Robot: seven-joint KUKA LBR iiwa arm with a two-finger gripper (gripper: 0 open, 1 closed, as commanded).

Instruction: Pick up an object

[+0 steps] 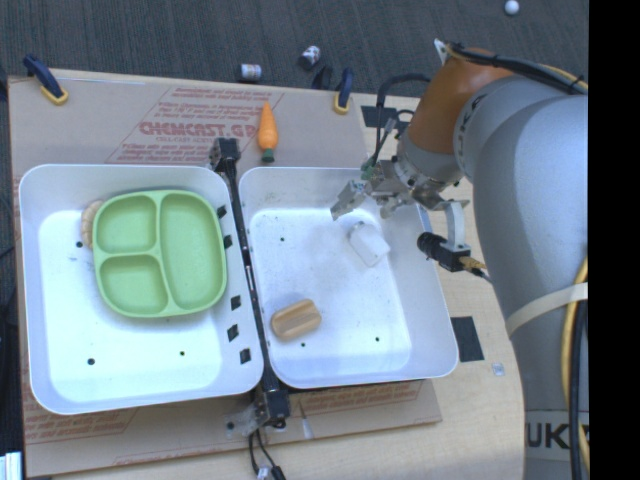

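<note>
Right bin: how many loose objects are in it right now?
2. A tan block lies near the front of the right bin; a pale clear piece lies below the claw. The arm may hide more.

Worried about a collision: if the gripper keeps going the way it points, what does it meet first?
Probably the clear object just below the gripper in the right bin; depth is hard to judge from this slanted view.

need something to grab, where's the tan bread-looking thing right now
In the camera view, the tan bread-like piece lies in the right bin, near its lower-left corner beside the divider, well below the hand.
</note>
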